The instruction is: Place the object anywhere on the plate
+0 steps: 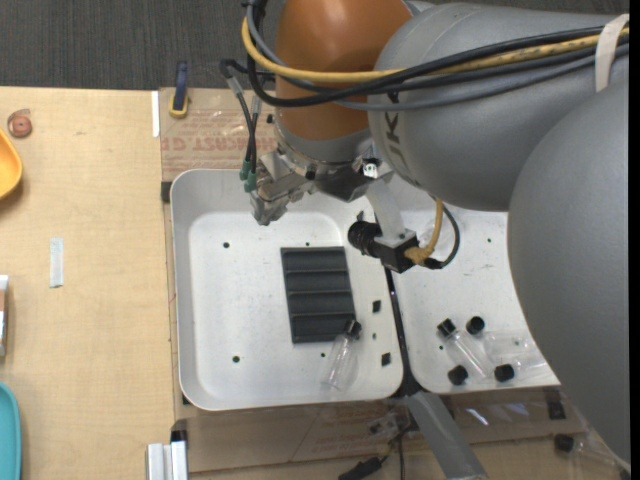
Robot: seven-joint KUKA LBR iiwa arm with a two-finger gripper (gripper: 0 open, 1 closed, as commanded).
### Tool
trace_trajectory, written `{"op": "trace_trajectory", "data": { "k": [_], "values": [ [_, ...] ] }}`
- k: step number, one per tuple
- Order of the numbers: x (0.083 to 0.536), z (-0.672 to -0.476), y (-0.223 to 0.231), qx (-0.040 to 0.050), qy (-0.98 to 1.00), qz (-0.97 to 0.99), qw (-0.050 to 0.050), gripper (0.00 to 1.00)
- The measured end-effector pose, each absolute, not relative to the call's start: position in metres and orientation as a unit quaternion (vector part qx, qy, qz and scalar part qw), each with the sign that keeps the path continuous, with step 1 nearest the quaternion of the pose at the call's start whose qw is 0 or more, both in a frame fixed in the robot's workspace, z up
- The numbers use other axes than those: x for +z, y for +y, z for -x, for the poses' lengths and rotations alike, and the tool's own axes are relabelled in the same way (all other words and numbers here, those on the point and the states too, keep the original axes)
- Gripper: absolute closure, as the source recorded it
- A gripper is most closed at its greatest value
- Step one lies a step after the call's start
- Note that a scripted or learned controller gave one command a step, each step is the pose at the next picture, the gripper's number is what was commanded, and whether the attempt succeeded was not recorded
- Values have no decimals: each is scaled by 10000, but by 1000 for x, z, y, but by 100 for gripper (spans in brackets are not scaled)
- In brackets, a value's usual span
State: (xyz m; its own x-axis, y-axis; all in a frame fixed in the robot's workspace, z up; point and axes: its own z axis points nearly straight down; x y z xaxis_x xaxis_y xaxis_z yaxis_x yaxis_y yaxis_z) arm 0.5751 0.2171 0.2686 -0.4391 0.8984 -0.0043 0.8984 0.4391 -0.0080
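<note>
The task looks not yet done. The plate (317, 293), a dark ridged rectangle, lies flat near the middle of the left bin (200, 268), and nothing rests on it. A clear vial (341, 361) with a black cap lies on the bin floor just off the plate's lower right corner. Its cap end is at or touching that corner and its body slants away toward the bin's near rim. I take this vial to be the object, though more vials (470, 348) lie loose in the right bin (480, 258) and one of them could be meant instead.

The gripper (266, 206) hangs over the far part of the left bin, beyond the plate's upper edge and well apart from the vial. Nothing shows in its grasp. From this angle I cannot tell whether it is spread or pressed together, since the arm (480, 98) looms above it and hides much of it.

By my reading, the whole job is left: reach the vial, grasp it, lift it and set it down on the ridged surface. The vial is small and round, so it may roll or slip.
</note>
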Motion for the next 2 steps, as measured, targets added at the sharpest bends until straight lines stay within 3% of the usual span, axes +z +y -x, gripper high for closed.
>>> {"op": "trace_trajectory", "data": {
  "k": [1, 2],
  "values": [
    [239, -547, 219, 17, -8884, 4592, 6, 100],
    [239, -547, 218, 17, -8884, 4591, 5, 0]
  ]
}}
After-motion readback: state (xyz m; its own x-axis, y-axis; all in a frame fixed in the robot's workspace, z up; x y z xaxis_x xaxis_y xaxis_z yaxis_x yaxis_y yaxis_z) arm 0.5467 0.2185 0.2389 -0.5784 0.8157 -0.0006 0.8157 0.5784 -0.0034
